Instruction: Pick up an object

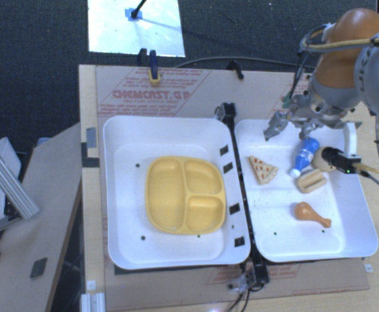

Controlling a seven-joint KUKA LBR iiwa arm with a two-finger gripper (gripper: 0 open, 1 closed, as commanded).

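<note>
My pincer (288,126) hangs open over the far end of the right bin (355,242), gripping nothing, its 2 fingers spread above bare white floor. The blue bottle (304,155) lies just near of it, with the bread roll (311,181) touching or almost touching the bottle's near end. The pizza slice (262,169) sits to the left, the drumstick (311,214) nearer still. The yellow plate (185,194) fills the left bin (121,174). I judge the bottle may roll off my fingers, or I may nudge the roll and close on air.
</note>
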